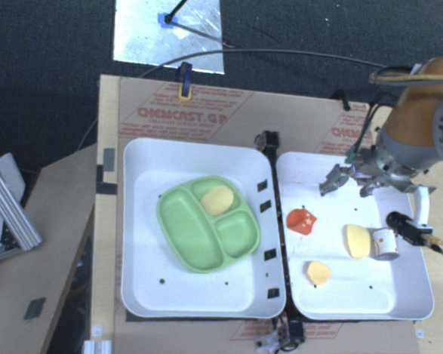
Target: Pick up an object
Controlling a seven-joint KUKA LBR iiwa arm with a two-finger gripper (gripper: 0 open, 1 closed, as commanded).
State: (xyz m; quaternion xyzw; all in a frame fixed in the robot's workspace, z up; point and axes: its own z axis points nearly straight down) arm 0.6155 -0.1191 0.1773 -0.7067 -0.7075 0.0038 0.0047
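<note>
White bins point(200, 157), green divided plate point(194, 242), yellow pieces point(218, 200), red piece point(302, 220), grey-and-orange arm point(431, 104)

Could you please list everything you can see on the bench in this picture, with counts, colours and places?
left bin: one, white, holds the tray
right bin: one, white, holds the loose pieces
divided tray: one, green, middle of left bin
yellow piece on tray: one, in the tray's upper compartment
red piece: one, left part of right bin
larger yellow piece: one, centre-right of right bin
smaller yellow piece: one, near front of right bin
arm: one, grey with orange band, from the right
gripper: one, grey, above the right bin's back part
</note>
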